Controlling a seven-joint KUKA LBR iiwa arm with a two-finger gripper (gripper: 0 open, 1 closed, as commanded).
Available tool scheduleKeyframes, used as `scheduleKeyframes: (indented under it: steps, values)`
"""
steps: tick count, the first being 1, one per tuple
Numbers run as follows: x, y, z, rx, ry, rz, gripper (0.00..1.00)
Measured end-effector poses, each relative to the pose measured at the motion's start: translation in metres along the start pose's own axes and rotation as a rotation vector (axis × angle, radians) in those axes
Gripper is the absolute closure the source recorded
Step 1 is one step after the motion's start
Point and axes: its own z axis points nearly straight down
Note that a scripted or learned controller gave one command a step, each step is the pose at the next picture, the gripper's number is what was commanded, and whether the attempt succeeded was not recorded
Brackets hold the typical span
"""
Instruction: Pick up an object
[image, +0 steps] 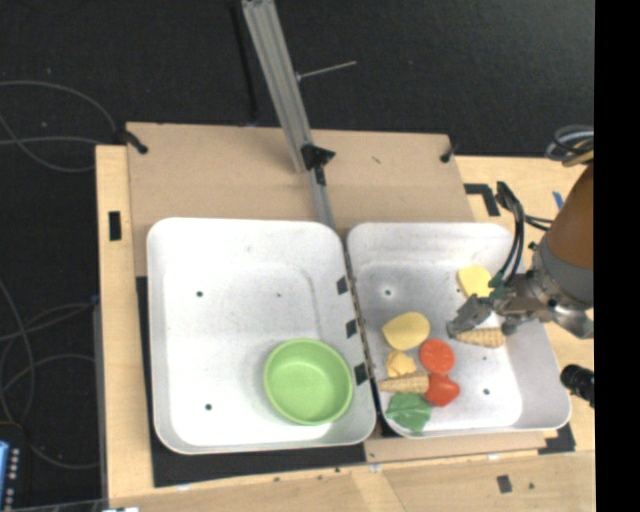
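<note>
Your gripper (470, 322) (finger state cannot be told) hangs in the right bin (520, 405), touching a tan piece (483, 339).

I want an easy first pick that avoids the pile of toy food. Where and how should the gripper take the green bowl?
Probably by its rim. The green bowl sits upright and alone in the left bin, mouth up. Come straight down with one finger inside and one outside the wall, on the side away from the bin's edge.

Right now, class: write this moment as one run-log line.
task: pick up an object | gripper: over right bin, near tan piece | grasp: unconfirmed | left bin: green bowl
</note>
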Motion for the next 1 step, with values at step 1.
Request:
scheduleKeyframes:
  steps: [1]
  values:
    - [-0.0002,0.0000,-0.0001,-0.001,0.000,0.002,0.00]
